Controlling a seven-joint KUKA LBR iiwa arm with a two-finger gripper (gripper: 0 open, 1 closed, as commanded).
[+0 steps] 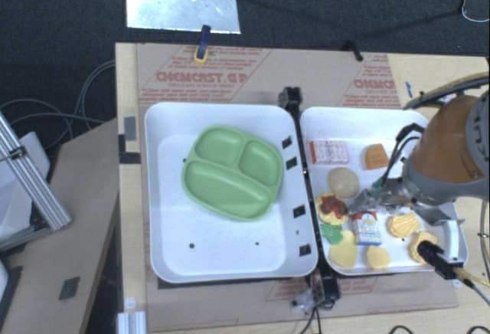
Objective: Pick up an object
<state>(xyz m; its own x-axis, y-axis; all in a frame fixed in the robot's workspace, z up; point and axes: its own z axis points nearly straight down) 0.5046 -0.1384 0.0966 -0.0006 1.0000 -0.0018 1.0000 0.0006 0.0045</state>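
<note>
- Gripper (373,202) low in right bin (348,116), lower right of frame; can't tell its state, too blurred.
- Just beside/under it: small red-white carton (367,228), red toy (331,207), beige round obj (344,181).
- Nearby: yellow pieces (344,253), ridged yellow item (403,225), orange block (375,156), white label card (329,151).
- Left bin (168,248), mid-frame: green divided plate (233,171), well apart from gripper.

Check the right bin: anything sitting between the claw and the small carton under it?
Nothing visible does. The claw is right above the small carton in the right bin. Close neighbours crowd it: red toy on its left, yellow ridged piece on its right.
</note>
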